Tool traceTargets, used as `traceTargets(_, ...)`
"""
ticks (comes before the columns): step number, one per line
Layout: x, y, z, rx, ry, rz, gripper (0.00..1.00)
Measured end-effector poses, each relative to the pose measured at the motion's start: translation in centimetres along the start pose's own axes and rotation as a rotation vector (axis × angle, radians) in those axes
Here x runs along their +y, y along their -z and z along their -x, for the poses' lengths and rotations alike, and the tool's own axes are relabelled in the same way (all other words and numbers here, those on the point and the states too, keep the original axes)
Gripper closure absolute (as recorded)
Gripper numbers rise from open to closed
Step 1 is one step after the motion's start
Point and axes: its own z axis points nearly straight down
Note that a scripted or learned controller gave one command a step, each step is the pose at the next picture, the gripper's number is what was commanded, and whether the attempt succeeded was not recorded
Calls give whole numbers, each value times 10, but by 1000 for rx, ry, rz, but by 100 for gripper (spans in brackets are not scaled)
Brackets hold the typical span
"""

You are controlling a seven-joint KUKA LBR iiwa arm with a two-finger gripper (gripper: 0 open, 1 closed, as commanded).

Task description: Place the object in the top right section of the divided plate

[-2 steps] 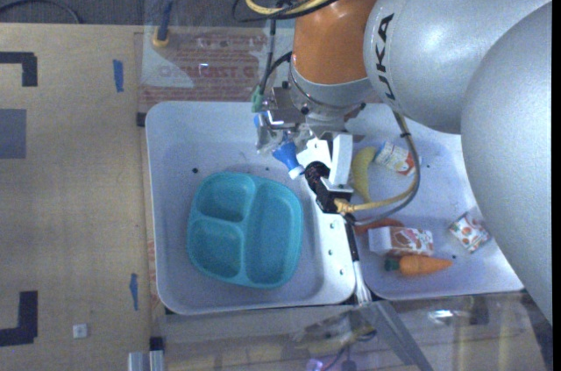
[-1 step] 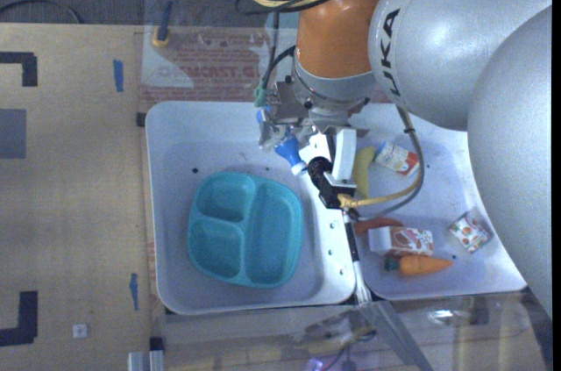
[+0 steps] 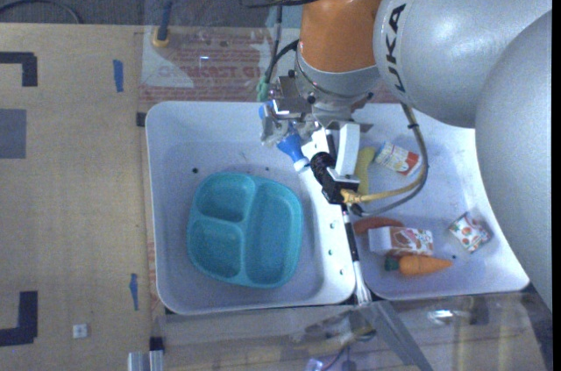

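We see the arm (image 3: 438, 27) reach in from the right, its orange band (image 3: 346, 1) above the wrist. The gripper (image 3: 282, 129) hangs over the top right corner of the left bin (image 3: 175, 150), close to the rim that the two bins share. We cannot tell from this view whether the gripper is open or closed.

A small blue item (image 3: 291, 148) shows directly under the gripper, touching or nearly touching it. We cannot tell whether it is held. It lies above the plate (image 3: 272, 233) and apart from it, not in any section.

The plate is teal and sits flat in the middle of the left bin. It has three sections: one long section on the right and two smaller ones on the left. We see nothing in any of them.

The right bin (image 3: 438, 194) holds the other items. A yellow item (image 3: 364, 170) and a small carton (image 3: 396, 157) lie near its top left, just beside the wrist. A red item (image 3: 379, 224), a box (image 3: 412, 239) and a carrot (image 3: 421, 265) lie close together near the lower left. A packet (image 3: 467, 232) lies to their right, near the arm.

A yellow hose (image 3: 394, 196) curves from the wrist over the right bin.
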Motion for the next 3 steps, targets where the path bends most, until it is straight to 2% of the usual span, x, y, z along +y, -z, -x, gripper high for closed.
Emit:
traceTargets(2,2,20,3,0,-6,3,100)
traceTargets(3,-35,-30,72,-2,82,-1,100)
